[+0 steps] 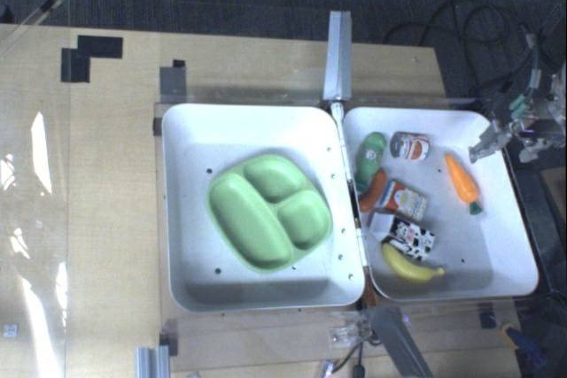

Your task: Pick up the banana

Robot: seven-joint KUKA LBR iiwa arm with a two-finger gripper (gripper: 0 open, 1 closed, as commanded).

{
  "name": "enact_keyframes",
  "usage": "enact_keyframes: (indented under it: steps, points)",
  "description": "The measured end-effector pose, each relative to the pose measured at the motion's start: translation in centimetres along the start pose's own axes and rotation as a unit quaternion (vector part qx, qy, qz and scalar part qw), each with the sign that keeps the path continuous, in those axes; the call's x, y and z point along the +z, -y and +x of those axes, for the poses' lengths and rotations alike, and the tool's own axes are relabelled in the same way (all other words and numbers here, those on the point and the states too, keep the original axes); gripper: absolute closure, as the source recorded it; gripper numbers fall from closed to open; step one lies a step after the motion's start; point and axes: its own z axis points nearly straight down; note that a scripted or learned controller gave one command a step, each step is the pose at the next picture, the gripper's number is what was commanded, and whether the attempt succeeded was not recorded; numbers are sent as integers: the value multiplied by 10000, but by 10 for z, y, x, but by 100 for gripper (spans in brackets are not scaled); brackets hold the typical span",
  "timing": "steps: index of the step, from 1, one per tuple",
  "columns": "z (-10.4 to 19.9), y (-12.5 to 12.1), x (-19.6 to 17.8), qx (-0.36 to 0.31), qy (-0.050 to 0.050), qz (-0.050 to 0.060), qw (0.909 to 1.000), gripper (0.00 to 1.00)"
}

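Banana (412,265): right bin (514,217), near front edge, touching cow-print carton (411,236). Gripper (498,139): over bin's right rear corner, well apart from banana; finger state cannot tell. Risk: carton crowding banana, likely blocked or nudged grasp.

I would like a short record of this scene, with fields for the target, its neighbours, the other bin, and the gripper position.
target: banana, lying near the front of the right bin
neighbours: black-and-white carton just behind it; carrot farther back
other bin: left bin holds a green divided tray
gripper position: gripper at the right bin's back right edge, apart from the banana
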Motion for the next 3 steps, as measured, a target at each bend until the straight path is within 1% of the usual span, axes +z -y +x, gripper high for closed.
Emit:
enact_keyframes:
  steps: [1, 2, 3]
  points:
    - [47, 57, 77, 30, -7, 8, 10000, 0]
    - [150, 45, 94, 181, -13, 6, 9998, 0]
    - [182, 39, 96, -46, -14, 3, 10000, 0]
